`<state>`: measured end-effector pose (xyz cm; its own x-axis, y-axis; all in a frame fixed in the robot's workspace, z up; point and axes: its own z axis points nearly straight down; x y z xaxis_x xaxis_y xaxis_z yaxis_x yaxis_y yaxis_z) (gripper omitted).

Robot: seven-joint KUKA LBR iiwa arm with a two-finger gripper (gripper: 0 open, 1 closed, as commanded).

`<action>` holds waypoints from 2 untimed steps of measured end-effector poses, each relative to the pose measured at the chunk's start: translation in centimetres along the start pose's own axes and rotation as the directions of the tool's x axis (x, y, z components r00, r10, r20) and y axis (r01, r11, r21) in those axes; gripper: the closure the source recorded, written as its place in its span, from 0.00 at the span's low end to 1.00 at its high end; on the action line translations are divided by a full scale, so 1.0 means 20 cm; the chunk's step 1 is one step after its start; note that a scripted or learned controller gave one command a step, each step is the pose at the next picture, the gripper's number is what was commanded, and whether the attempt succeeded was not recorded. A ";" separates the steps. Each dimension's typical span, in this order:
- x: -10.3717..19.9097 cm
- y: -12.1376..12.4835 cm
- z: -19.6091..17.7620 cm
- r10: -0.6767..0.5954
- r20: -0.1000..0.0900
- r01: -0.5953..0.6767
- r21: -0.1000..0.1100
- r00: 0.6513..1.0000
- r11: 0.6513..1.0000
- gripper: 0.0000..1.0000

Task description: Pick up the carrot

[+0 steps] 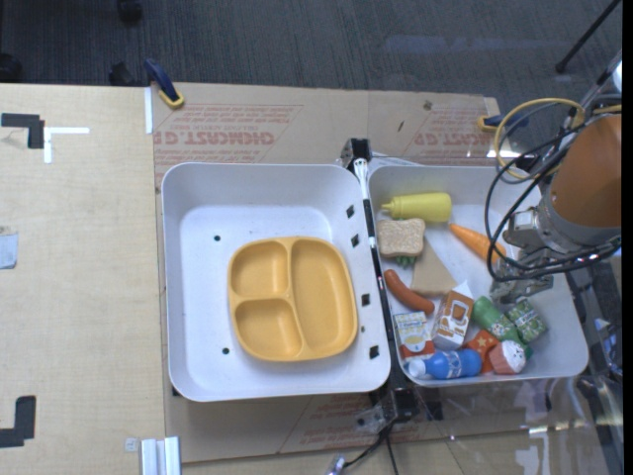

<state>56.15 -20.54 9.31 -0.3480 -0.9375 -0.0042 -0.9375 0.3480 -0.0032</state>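
The carrot (471,239) is a small orange cone lying in the right bin (569,359), just right of the bread slice, its tip pointing up-left. My gripper (518,287) hangs over the right part of that bin, below and right of the carrot and a short way from it. The arm's orange band and grey wrist cover the gripper from above.
The right bin also holds a yellow mustard bottle (418,206), bread slice (401,237), hot dog (407,290), juice carton (454,319), blue bottle (447,366) and green items (509,319). The left bin (188,295) holds a yellow divided plate (293,297). Cables loop at the right.
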 end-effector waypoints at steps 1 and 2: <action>0.00 0.00 0.00 0.000 0.000 0.000 0.000 1.000 1.000 0.00; -0.08 -0.40 0.00 0.011 0.007 -0.011 0.002 1.000 1.000 0.00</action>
<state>64.18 -21.73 9.41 -0.3581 -0.9336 -0.0109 -0.9336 0.3582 -0.0050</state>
